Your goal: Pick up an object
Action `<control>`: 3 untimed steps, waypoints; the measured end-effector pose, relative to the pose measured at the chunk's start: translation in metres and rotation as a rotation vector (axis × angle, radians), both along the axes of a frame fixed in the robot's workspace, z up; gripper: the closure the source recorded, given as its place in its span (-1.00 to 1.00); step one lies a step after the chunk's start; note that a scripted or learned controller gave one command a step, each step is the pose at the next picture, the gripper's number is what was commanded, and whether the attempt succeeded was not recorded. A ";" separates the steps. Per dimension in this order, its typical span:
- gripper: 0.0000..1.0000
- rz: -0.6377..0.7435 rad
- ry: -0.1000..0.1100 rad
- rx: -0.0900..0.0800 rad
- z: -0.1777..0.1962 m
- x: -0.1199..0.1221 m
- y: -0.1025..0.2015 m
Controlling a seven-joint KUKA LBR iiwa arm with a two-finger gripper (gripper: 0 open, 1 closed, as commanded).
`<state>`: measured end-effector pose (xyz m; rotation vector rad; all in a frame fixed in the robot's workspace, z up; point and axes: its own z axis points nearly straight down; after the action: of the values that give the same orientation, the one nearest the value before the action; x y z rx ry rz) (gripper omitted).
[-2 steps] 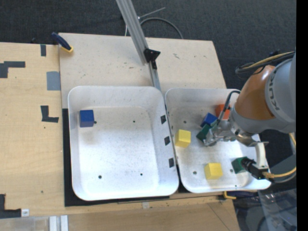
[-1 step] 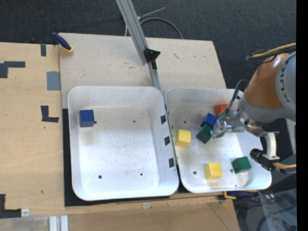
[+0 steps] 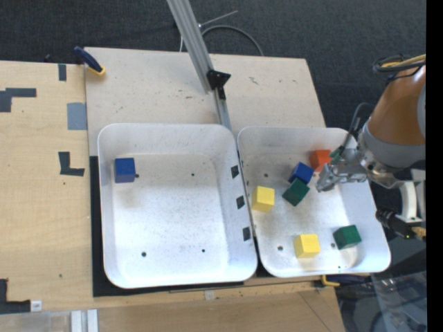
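The right bin (image 3: 360, 206) holds several cubes: an orange one (image 3: 319, 158), a blue one (image 3: 302, 172), a dark green one (image 3: 295, 192), a yellow one (image 3: 264, 198), another yellow one (image 3: 306, 244) and a green one (image 3: 347, 236). A lone blue cube (image 3: 124, 169) sits at the left side of the left bin (image 3: 166, 254). My gripper (image 3: 325, 182) hangs low over the right bin, just right of the blue and dark green cubes and below the orange one. Nothing shows between its tips.
A metal pole (image 3: 190, 30) slants down from the top to the divide between the bins. A blue and yellow clamp (image 3: 88, 60) lies on the bench at the back left. The arm's orange band (image 3: 401, 109) stands over the right bin's right rim.
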<state>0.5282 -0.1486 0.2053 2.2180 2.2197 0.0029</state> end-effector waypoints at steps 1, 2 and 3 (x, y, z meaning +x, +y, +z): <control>1.00 0.001 0.000 0.000 0.043 0.002 0.003; 1.00 0.006 0.004 0.003 0.050 -0.004 0.057; 1.00 0.006 0.007 0.003 0.039 -0.009 0.119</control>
<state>0.5192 -0.0295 0.2441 2.2163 2.2313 -0.0006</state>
